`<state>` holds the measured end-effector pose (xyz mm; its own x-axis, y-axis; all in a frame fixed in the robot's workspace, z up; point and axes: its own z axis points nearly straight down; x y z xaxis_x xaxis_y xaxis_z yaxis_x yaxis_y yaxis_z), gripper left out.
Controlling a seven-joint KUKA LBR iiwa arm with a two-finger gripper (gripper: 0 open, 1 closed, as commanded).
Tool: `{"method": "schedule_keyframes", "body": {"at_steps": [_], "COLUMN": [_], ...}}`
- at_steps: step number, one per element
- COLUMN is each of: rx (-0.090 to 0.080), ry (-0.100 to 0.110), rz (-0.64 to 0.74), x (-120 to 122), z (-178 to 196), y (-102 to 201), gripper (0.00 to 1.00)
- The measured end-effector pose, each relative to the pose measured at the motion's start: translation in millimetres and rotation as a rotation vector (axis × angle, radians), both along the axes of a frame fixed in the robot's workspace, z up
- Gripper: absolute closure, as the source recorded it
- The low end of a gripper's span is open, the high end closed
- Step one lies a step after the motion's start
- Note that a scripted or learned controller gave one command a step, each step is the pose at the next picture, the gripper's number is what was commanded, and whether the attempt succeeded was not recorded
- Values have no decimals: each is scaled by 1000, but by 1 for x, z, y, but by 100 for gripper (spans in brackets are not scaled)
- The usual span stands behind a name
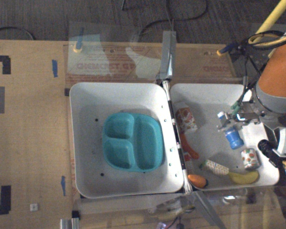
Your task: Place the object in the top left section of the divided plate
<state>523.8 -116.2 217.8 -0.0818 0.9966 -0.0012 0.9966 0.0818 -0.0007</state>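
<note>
From the overhead camera view, my gripper (pixel 227 120) hangs over the right bin (pixel 205 97) at the right of the frame, just above a small blue bottle (pixel 234 139); I cannot tell how it is set. The teal divided plate (pixel 132 141) lies in the middle of the left bin (pixel 86 109). Lower right, a banana (pixel 244 177) lies near the bin's bottom edge, with a small red-and-white can (pixel 249 158) just above it and an orange piece (pixel 197 180) at the bin's lower left corner.
</note>
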Motion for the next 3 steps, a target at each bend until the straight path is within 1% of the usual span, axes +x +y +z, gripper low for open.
{"method": "schedule_keyframes", "body": {"at_steps": [1, 2, 3], "rx": [2, 1, 0], "ry": [3, -1, -1], "rz": [-69, 41, 42], "x": [-23, -18, 12], "z": [-21, 46, 99], "y": [90, 183, 255], "gripper": [100, 100, 100]}}
